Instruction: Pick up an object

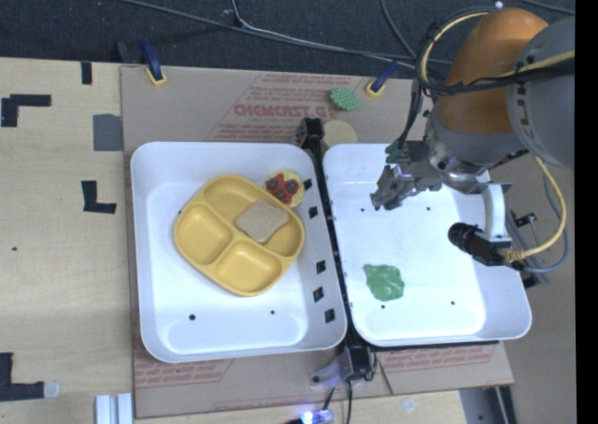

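A green leafy piece (383, 281) lies on the floor of the right bin (425, 319), toward its front. My gripper (388, 193) hangs over the back half of that bin, well apart from the green piece and behind it. Nothing shows between its dark fingers. In the left bin (159, 315) rests a yellow divided plate (210, 235) with a tan bread slice (262, 219) on it. A red and dark berry-like item (285, 188) sits at the plate's back right edge.
A small green object (344, 98) lies on the cardboard behind the bins. Blue clamps (152, 65) hold the cardboard's back edge. Cables run across the dark floor behind the bench, and a black divider joins the two bins.
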`<state>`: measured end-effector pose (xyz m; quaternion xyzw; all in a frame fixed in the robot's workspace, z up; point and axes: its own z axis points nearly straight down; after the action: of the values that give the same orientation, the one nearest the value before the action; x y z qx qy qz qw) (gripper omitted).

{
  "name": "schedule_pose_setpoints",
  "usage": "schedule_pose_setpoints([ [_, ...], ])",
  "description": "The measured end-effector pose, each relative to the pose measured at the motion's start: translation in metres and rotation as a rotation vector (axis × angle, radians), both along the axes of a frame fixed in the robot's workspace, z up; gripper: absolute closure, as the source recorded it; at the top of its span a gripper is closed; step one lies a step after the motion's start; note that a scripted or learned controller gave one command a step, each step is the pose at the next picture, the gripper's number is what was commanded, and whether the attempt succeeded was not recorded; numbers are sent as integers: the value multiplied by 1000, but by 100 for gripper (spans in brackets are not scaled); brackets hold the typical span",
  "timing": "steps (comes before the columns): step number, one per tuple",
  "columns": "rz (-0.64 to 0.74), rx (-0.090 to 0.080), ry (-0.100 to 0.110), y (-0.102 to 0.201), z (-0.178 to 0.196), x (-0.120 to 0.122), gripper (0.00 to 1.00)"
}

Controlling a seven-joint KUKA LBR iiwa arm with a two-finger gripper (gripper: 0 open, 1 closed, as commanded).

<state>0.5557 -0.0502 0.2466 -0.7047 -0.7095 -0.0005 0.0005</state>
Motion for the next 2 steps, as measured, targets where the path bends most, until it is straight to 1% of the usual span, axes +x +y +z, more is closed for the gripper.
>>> schedule_pose_setpoints([
  [2,-2,-1,2,82,-15,25,100],
])
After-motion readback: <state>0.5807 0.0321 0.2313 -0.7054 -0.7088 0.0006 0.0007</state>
